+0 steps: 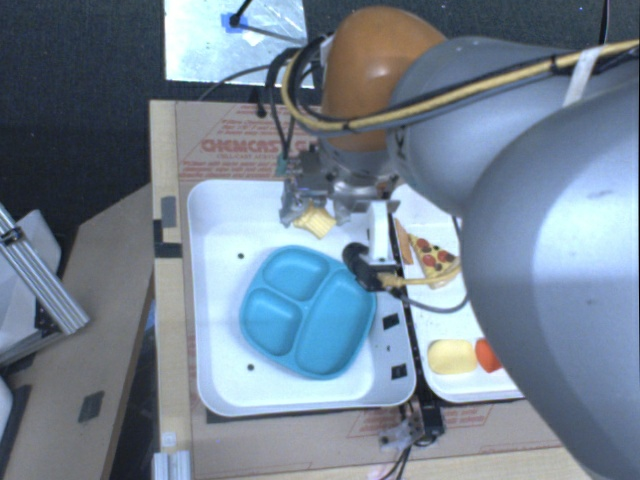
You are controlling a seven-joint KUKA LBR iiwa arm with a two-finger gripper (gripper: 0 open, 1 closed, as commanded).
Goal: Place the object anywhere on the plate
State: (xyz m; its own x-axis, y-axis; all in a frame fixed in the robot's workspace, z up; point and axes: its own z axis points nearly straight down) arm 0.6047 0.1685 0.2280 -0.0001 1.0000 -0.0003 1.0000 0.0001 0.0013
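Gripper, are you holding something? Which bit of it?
It looks like the gripper pinches a small yellow piece of food by its top edge, just above the blue plate.

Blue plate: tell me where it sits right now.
The blue plate lies in the left white bin, toward its lower right, just below the gripper and the yellow object there.

My arm [540, 218] is a thick, smooth grey tube with a soft sheen. Above my wrist sits a rounded orange band [375, 63], glossy like a dome. A yellow cable [470, 86] and a black one run side by side along the grey shell and loop out past the orange part. A pale strap [583, 71] ties them to the shell. My hand [318, 200] is a small block of bare grey metal.
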